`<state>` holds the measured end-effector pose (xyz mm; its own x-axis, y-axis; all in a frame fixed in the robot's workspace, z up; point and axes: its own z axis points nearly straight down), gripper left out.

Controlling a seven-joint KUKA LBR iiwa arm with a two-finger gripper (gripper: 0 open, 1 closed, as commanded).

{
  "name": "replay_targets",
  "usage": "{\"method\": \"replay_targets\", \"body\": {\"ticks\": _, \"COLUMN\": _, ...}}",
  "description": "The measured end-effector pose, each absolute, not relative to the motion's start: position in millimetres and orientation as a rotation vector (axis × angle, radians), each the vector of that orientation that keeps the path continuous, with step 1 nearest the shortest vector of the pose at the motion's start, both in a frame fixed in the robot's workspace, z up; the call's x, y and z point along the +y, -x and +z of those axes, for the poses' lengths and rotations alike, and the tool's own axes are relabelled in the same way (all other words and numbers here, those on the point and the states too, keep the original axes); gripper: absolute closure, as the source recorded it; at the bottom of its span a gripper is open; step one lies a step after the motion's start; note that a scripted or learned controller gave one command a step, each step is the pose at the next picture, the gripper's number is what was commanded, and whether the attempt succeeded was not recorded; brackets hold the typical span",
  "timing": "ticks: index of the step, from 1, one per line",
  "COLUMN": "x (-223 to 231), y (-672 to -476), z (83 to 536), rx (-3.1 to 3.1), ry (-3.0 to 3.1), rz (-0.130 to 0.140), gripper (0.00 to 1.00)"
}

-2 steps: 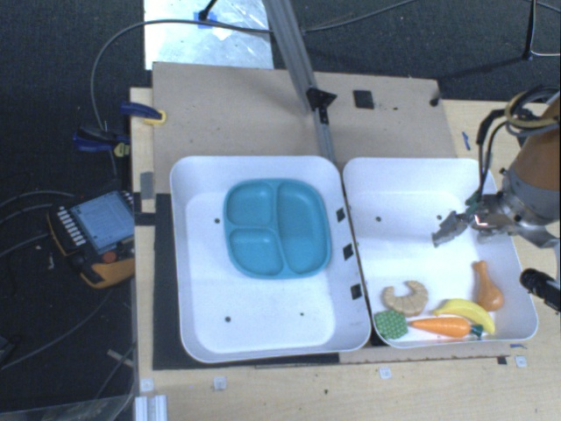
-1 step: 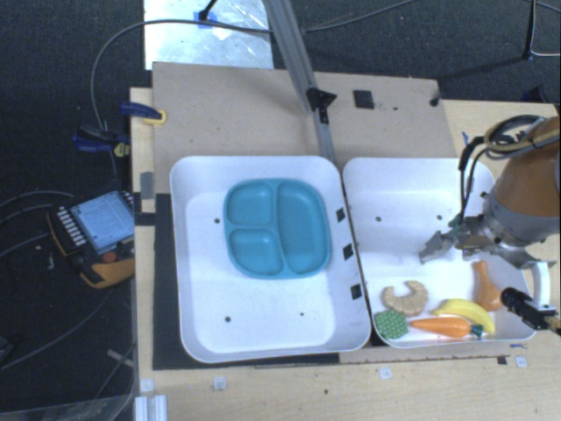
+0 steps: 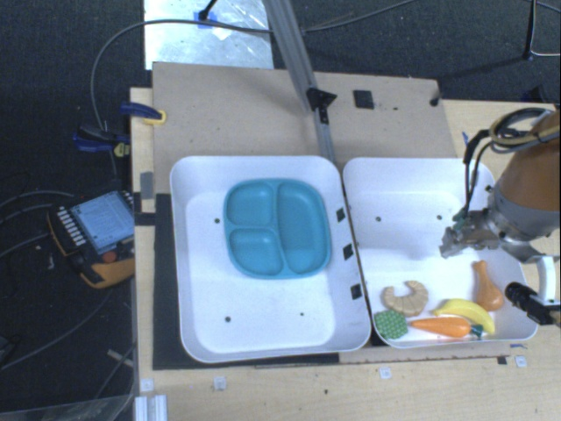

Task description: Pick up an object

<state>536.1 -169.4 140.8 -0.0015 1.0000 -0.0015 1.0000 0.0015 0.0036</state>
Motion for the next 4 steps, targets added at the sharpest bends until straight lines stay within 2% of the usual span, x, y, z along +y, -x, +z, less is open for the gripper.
{"method": "replay_targets", "body": {"ticks": 2, "x": -180, "y": -536.7, "z": 235, "rx": 2.222, "ry": -2.213, "rz": 0.004, "gripper": 1.00}}
{"method": "replay_targets", "body": {"ticks": 4, "x": -85, "y": -576.9, "z": 218, "rx": 2.230, "ry": -2.210, "rz": 0.004, "gripper": 1.00}}
